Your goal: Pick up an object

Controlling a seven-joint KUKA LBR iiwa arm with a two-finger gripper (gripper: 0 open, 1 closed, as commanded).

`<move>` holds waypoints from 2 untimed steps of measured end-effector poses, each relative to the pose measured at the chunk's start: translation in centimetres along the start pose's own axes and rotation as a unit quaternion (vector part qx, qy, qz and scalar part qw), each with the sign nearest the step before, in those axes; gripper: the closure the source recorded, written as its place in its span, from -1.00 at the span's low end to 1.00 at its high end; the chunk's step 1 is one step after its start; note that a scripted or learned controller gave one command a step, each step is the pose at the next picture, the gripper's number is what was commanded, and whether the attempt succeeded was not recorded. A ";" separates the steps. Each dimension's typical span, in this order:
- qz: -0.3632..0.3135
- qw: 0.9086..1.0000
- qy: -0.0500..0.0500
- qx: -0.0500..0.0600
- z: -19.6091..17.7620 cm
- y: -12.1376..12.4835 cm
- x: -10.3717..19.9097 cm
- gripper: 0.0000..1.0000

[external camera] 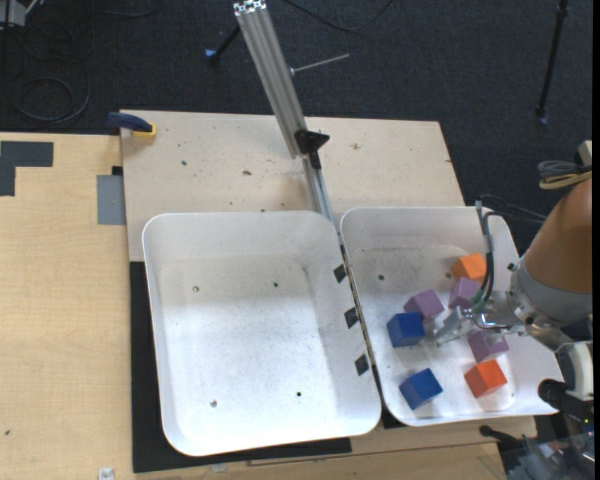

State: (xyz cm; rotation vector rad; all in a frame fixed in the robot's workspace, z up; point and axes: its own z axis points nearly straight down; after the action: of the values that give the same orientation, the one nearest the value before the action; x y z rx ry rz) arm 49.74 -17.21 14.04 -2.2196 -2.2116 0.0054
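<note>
The right bin (380, 243) holds several small blocks. An orange block (470, 266) lies near the far right, with two purple blocks (425, 303) (465, 290) just below it. A blue block (405, 328) sits near the bin's left wall and another blue block (420, 388) near its front. A red-orange block (486, 376) and a third purple block (488, 345) lie at the front right. My gripper (458, 324) is low in the bin among the purple blocks, just right of the upper blue block. The arm's wrist hides what lies under it.
The left bin (160, 268) stands beside the right one, with black clips (350, 318) on the shared rims. A slanted aluminium rail (280, 83) rises behind the bins. A blue-and-yellow clamp (132, 124) lies at the bench's far left corner.
</note>
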 end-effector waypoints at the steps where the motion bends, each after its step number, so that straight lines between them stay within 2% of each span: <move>1: 0.000 1.000 -0.008 -0.016 1.9 0.7 -0.5 -1.00; 2: 0.005 1.000 -0.008 -0.015 1.2 0.6 -0.6 1.00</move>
State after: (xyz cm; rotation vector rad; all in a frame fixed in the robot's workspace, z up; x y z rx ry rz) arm 50.32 -17.77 12.83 -2.2523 -2.2235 -0.0097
